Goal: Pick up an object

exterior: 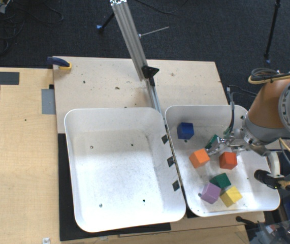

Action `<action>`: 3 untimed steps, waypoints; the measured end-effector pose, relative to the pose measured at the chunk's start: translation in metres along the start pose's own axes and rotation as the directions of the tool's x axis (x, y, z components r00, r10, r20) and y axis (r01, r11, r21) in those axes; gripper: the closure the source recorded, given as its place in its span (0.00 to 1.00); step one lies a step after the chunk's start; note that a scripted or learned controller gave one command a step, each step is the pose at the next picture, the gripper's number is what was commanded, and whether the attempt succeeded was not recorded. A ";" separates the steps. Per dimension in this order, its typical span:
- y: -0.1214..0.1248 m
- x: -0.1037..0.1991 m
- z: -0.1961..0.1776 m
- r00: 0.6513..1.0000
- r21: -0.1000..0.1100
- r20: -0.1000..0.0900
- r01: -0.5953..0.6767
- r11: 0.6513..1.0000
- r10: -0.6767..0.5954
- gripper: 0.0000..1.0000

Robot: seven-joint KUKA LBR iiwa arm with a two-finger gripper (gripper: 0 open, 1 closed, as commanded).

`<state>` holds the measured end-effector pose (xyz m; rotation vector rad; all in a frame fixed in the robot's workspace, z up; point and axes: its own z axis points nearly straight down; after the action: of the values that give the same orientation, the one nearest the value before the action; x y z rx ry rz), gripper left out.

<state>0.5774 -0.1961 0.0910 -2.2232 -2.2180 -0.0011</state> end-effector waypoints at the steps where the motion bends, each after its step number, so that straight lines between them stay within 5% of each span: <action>1: 0.000 -0.001 -0.010 1.000 0.001 -0.001 -0.005 1.000 0.005 1.00; 3: 0.008 -0.007 -0.101 1.000 -0.003 0.002 0.003 1.000 -0.003 1.00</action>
<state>0.5850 -0.2028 0.1918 -2.2225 -2.2234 -0.0015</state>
